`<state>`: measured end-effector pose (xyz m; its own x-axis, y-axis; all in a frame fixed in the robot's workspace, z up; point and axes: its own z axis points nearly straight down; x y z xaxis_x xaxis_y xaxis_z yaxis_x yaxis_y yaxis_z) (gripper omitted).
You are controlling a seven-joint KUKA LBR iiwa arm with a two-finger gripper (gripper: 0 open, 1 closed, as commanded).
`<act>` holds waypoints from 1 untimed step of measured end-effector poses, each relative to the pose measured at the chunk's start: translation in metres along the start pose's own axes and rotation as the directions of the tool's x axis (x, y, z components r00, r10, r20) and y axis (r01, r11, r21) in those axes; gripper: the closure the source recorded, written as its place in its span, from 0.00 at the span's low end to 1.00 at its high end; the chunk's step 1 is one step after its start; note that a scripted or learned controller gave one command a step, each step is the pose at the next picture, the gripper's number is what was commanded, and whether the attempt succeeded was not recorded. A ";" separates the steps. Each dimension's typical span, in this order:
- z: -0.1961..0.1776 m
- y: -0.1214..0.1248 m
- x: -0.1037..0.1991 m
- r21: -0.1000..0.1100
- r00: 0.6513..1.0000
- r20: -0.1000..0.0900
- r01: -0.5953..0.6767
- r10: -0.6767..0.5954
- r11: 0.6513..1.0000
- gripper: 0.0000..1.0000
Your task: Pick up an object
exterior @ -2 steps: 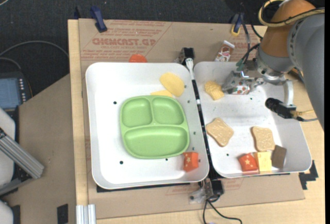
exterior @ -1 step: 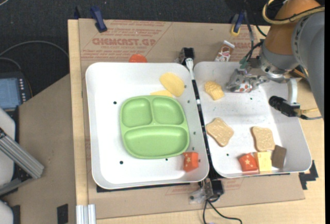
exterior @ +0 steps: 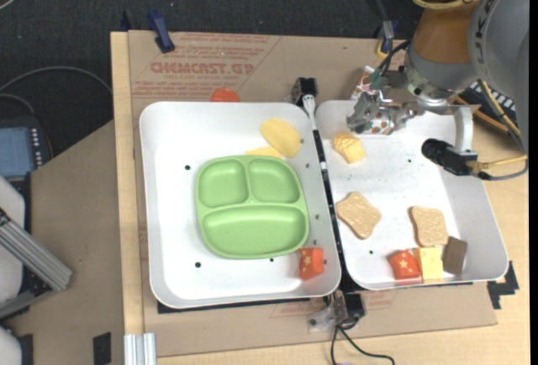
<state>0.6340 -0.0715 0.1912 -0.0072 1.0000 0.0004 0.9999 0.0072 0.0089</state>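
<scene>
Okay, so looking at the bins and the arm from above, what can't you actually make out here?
- Gripper, camera view: too small and cluttered by wiring to read its fingers.
- Pale yellow piece, left bin: partly tucked behind the green tray.
- Arm: cut off by the top and right edges.
- Orange thing: hidden by the left bin's far rim.

Two bins side by side on counter (exterior: 210, 60), left bin (exterior: 160, 187) holding divided plate (exterior: 250, 205), block (exterior: 311, 262) at plate's near right corner, right bin (exterior: 479, 203) holding two toast slices (exterior: 357, 214) mid-bin, three blocks (exterior: 430, 261) along near edge
</scene>
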 end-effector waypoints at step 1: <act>-0.015 -0.050 0.040 0.013 1.000 -0.003 -0.003 0.003 1.000 1.00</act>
